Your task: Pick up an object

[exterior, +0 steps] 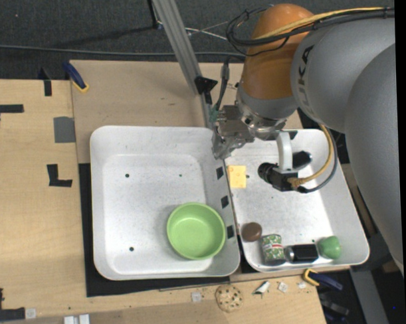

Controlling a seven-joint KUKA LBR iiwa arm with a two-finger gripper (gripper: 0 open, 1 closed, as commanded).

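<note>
Here the arm (333,67) reaches in over the right bin (344,206), with the gripper (224,145) low at that bin's far left corner, beside the wall it shares with the left bin (111,194). Whether the gripper is parted or closed cannot be told from this angle, and nothing shows in its grasp. The step looks like the approach, with no pick made. The nearest candidate is a yellow block (237,176) just below the gripper; a brown disc (250,230), a small can (272,248), a black object (302,253) and a green ball (329,247) lie along the near edge, and a green bowl (195,231) sits in the left bin. The next move probably calls for centring over one item and descending squarely.
</note>
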